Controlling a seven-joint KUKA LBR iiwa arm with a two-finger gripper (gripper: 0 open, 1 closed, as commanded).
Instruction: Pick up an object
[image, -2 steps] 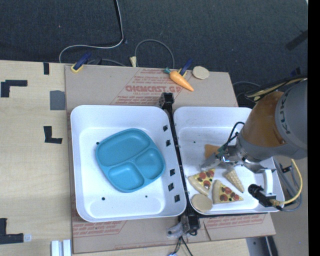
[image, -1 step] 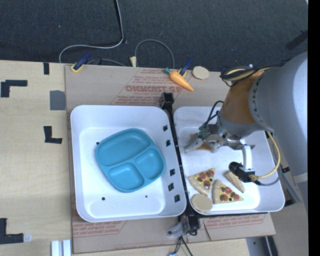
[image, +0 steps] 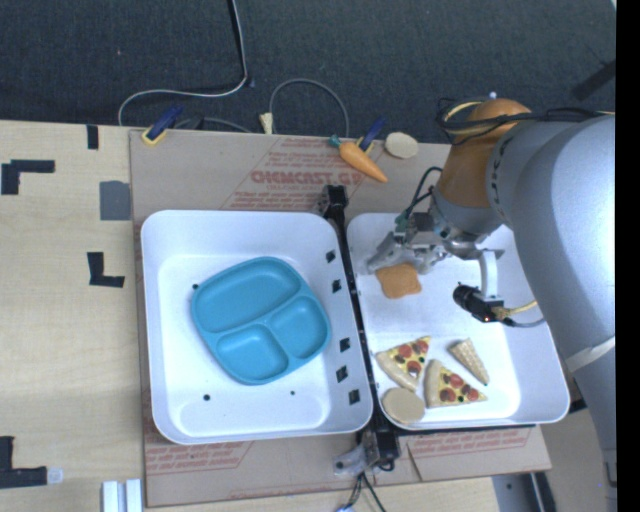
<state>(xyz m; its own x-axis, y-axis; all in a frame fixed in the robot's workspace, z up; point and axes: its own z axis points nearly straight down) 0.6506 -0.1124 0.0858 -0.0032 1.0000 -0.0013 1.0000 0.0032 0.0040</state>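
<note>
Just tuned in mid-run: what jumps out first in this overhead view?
The blue divided plate fills the left bin. The grey arm's gripper hangs over the right bin, just above a tan bread-like piece, with pizza slices near that bin's front edge. A toy carrot lies on the cardboard behind the bins.

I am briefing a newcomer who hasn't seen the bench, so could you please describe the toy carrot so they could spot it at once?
Start at the left bin holding the blue divided plate, then look beyond the bins' far edge to the brown cardboard. The carrot lies there beside a pale round piece; it alone is orange and tapered.
</note>
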